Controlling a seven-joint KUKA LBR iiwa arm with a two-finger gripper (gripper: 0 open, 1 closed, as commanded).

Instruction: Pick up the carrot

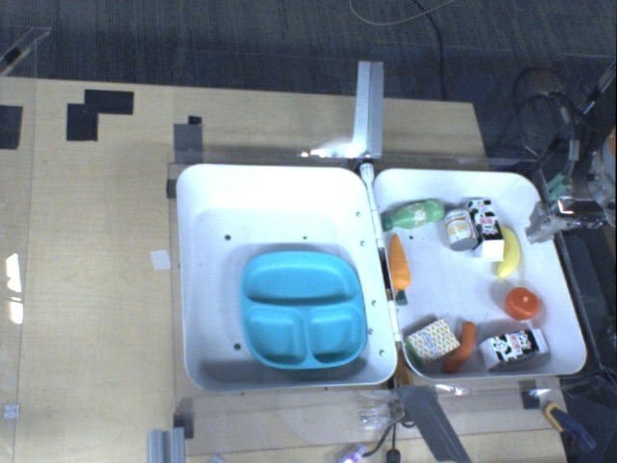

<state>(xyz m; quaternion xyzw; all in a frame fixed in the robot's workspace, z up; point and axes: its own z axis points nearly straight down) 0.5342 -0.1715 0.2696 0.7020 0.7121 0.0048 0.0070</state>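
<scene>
Carrot at left wall of right bin, end effector off at the right rim

Carrot [398,262] lies in the right bin [564,287], lengthwise along its left wall, just beside the divider between the two bins. Nothing touches it from above. A green packet [414,214] sits just beyond its far end, near the bin's back left corner.

Other contents of the right bin: a small can [460,230] and a black-and-white carton [482,217] side by side toward the back; a banana [509,253] next to them, with a small white block [491,249] touching its left side; an orange round item [522,303] nearer the right wall; along the front wall a patterned box [431,340], a sausage-shaped reddish item [462,346] leaning against it, and a second black-and-white carton [513,348].

Left bin [207,258] holds a blue divided tray [304,307] with three compartments, set toward the front centre.

End effector [551,218] is at the right bin's right rim, near the back corner, well apart from the carrot. It is small and partly lost against cables and the arm behind it; cannot tell whether it is apart or together. No item visible in it.

Both bins rest on a pale wooden worktop [87,258].
</scene>
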